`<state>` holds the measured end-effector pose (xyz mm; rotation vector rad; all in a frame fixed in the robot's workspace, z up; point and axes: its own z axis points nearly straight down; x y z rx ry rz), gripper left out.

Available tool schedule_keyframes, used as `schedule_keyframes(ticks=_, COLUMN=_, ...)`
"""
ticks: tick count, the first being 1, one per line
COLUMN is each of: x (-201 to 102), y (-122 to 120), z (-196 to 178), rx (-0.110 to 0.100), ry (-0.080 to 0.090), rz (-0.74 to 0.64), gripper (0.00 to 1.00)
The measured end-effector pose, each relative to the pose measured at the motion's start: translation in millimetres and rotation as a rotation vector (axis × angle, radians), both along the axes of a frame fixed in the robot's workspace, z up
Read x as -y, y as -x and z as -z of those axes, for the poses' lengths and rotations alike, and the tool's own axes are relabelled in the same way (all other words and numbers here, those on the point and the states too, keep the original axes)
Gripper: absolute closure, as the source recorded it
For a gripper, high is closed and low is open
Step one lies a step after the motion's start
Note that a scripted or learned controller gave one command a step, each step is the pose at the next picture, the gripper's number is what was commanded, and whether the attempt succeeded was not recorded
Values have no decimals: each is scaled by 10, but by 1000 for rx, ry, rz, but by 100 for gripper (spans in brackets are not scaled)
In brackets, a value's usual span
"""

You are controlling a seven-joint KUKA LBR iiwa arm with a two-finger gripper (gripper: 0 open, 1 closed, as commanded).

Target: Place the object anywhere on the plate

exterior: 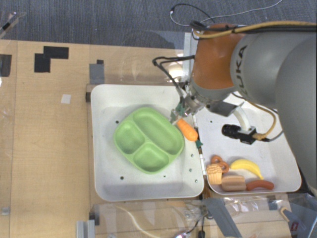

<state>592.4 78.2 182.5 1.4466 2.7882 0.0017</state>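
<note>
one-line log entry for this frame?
claw above toy carrot, hold unclear | carrot at right rim of green divided plate, left bin | other toy food in right bin

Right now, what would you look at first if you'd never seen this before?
First, the big grey arm with its orange band, reaching in from the right. Next, the green plate in the left bin, with a carrot just at its right edge, under the gripper. Then the toy food heaped in the right bin's near corner.
</note>
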Motion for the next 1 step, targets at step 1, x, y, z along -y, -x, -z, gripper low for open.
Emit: schedule_keyframes(ticks=1, x=4, y=0, z=0, rx=0, ry=0, rz=1, gripper=0)
